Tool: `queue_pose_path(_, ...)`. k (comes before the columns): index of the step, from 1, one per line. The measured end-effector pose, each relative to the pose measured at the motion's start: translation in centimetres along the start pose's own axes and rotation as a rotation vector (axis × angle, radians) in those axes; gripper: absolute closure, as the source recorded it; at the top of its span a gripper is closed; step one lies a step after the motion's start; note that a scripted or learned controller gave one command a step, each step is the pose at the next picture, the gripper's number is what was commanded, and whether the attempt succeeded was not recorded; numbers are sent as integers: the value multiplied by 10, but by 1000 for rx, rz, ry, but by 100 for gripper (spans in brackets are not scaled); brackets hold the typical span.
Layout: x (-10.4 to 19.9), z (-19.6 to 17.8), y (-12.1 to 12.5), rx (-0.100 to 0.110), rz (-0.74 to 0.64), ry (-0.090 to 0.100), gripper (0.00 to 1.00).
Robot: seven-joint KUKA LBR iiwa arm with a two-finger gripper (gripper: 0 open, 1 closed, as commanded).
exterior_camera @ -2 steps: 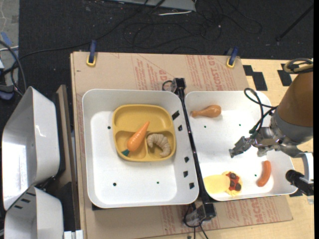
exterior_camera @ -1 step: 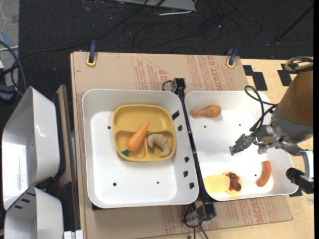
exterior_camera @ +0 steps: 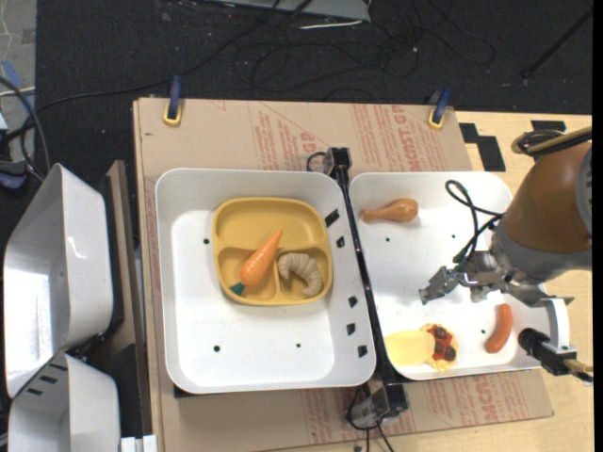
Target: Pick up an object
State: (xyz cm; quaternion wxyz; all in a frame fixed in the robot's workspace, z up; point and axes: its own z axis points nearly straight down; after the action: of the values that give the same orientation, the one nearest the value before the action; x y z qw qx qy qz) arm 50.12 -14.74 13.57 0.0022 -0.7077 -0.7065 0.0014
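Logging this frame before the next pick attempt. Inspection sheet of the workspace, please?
Surface: cardboard-covered bench, left bin and right bin side by side.
Job's things: yellow divided plate in left bin holding carrot and shrimp; right bin holds chicken drumstick, sausage, omelette with ketchup.
Clutter: nothing seen.
Gripper: gripper over the right bin, holding nothing.
Cables: black cable at arm; loose cables on floor.
Surroundings: yellow clamps, white tubs at left.
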Motion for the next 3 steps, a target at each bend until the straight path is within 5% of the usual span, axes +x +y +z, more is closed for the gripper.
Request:
queue_pose_path(1,1,46,0,-1,0,0,0)
queue_pose_path(2,1,34,0,-5,1,-1,100)
queue_pose_path(3,1,-29,4,-9,-5,-3,100)
